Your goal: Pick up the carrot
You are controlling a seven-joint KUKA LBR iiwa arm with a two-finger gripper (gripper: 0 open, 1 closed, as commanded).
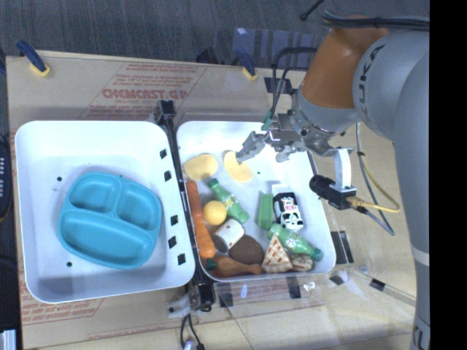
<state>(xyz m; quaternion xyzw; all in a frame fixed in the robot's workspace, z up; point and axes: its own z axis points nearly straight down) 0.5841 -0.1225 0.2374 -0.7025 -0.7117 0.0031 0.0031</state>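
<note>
The claw (257, 144) hangs well apart from the carrot (199, 219).

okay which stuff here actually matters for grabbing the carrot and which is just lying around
Matters: carrot, along the right bin's left wall; gripper, above that bin's far end.

Lying around: blue tray in the left bin, lemon, pizza slice, cow-print carton.
</note>
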